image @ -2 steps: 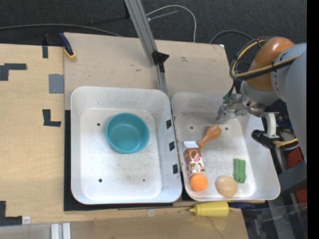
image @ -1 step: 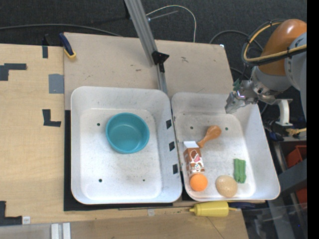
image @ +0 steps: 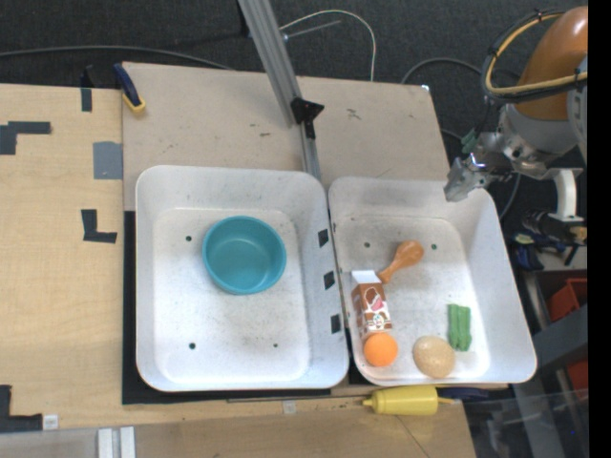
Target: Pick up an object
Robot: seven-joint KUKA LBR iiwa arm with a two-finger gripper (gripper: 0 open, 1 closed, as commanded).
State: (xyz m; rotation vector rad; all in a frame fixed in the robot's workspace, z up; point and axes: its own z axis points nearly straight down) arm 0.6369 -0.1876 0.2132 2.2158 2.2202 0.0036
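A grey robot arm (image: pixel 549 65) with an orange band reaches in from the right, its end effector (image: pixel 460 181) hanging over the upper right rim of the right bin (image: pixel 477 218), one of two shallow white bins set side by side on a light wooden table (image: pixel 57 284). Whether the end effector is spread or clenched cannot be told from this angle, and no object shows in its grip.

The things to be picked lie in the right bin, all in its lower half and well apart from the end effector: a wooden spoon (image: pixel 401 260) near the centre, tilted with its bowl up and to the right; a small brown and white carton (image: pixel 369 303) just below the spoon's handle; an orange ball (image: pixel 380 349) touching the carton's lower end; a pale, egg-like lump (image: pixel 433 357) beside the ball; and a green piece (image: pixel 459 326) (its exact kind is hard to tell) near the right wall.

The left bin (image: pixel 162 351) holds a teal bowl (image: pixel 244 255), upright. A yellow bottle (image: pixel 405 401) lies on its side on the table, just beyond the right bin's near rim.
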